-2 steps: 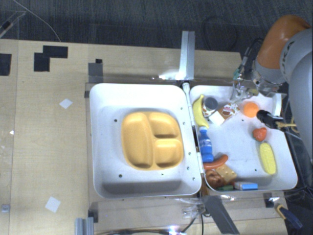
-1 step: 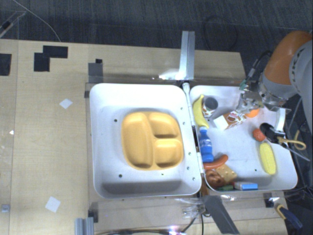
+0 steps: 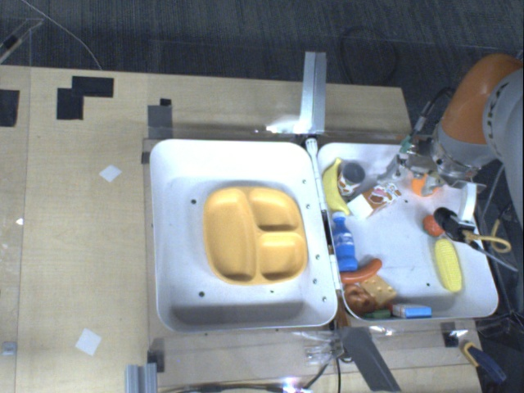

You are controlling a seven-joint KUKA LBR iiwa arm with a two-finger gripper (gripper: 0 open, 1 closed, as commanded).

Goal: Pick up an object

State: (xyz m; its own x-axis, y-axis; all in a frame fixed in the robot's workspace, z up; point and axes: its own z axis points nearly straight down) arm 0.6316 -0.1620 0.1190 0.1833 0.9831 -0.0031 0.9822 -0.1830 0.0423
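My gripper hangs over the back of the right bin, below the grey wrist and orange band. A small orange object lies right under it; I cannot tell whether they touch. Close by to the left are a red-and-white packet and a dark round cap. A banana lies along the bin's left wall, with a blue bottle below it. A red ball and a corn cob are on the right side.
A sausage, a brown crusty piece and a small blue-and-white item crowd the right bin's front. The left bin holds a yellow divided tray. A metal post stands behind the bins.
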